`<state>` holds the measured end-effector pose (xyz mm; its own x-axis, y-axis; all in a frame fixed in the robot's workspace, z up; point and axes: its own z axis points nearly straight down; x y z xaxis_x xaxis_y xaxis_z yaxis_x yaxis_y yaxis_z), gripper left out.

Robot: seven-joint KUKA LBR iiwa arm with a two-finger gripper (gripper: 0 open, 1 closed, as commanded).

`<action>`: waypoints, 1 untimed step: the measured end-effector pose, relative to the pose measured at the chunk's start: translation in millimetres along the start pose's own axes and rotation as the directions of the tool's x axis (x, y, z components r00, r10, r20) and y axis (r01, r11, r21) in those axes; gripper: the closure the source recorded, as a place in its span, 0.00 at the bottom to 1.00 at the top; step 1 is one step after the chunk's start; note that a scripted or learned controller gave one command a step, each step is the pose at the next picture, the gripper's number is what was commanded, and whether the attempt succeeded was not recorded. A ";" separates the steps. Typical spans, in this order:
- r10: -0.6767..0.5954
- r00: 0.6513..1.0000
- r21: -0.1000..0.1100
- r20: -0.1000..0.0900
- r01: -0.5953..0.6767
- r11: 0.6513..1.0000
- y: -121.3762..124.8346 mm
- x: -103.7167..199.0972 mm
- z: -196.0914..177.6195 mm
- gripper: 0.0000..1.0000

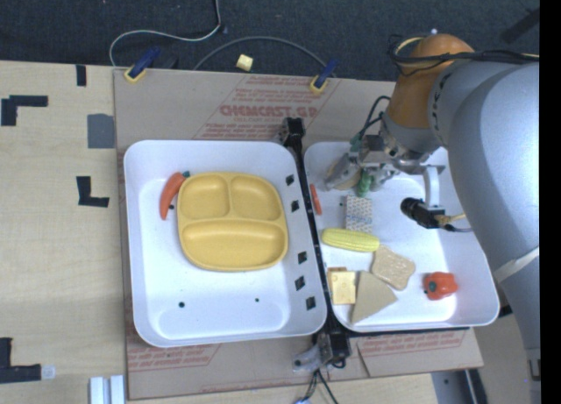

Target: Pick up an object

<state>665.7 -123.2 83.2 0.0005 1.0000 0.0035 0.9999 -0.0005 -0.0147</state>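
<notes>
white bin (478, 301), small grey mesh block (358, 213)

A grey arm reaches into the right bin (473, 301), its gripper (361, 174) above a corn cob (350, 239), bread pieces (392, 267) and a tomato (440, 284); the left bin (149, 306) holds a yellow divided plate (233, 221) and carrot (170, 193).

yellow tray (233, 221), orange carrot (170, 194), white bins (149, 306)
</notes>
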 end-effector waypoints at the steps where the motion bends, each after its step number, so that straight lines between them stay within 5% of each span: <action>1: 0.001 1.000 -0.003 0.006 -0.001 1.000 0.0 14.7 0.1 0.00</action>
<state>665.7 -108.5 83.2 0.0012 1.0000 -0.0021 0.9999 -0.0012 -0.0121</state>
